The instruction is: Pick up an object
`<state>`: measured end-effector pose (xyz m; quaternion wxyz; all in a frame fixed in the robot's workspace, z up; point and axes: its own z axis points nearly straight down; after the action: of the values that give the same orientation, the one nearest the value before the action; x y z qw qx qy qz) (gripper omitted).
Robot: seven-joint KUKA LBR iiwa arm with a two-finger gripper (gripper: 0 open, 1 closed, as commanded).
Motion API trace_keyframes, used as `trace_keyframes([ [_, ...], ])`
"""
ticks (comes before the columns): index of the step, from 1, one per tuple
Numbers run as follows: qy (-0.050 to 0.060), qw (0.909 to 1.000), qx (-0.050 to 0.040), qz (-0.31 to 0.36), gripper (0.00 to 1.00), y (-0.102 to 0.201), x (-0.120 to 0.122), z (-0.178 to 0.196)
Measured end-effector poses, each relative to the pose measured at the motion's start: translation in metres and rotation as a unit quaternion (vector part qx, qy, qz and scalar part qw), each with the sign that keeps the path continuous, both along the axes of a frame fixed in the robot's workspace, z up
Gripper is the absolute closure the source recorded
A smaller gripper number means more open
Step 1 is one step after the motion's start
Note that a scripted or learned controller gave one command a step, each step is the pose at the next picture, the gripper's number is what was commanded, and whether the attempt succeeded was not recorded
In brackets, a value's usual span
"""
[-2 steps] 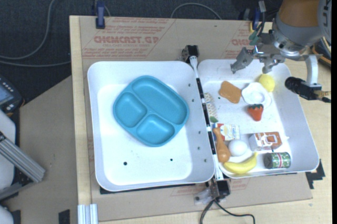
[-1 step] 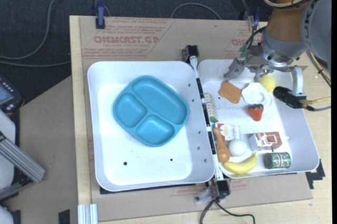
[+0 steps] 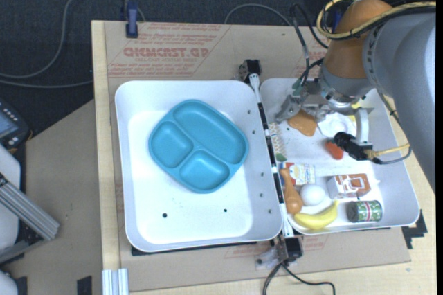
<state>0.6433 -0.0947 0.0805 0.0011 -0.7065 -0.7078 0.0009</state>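
Note:
My gripper hangs low over the far left part of the right bin, at the end of the grey arm with the orange band. Just below it lies an orange-brown rounded item, close to or touching the gripper; I cannot tell which. Further objects lie in this bin: a red piece, a small printed packet, an orange carrot, a white ball, a yellow banana, a white and brown carton and a green-labelled can.
The left bin holds a blue divided plate. A ridge between the bins runs close to the gripper's left. Cables loop from the wrist across the right bin. The arm's grey body covers that bin's far right.

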Motion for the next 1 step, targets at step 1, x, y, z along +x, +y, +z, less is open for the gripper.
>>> trace_keyframes([
  [1,-0.004,1.0,-0.0006,-0.001,1.0,-0.0007,0.0021,0.0156],
])
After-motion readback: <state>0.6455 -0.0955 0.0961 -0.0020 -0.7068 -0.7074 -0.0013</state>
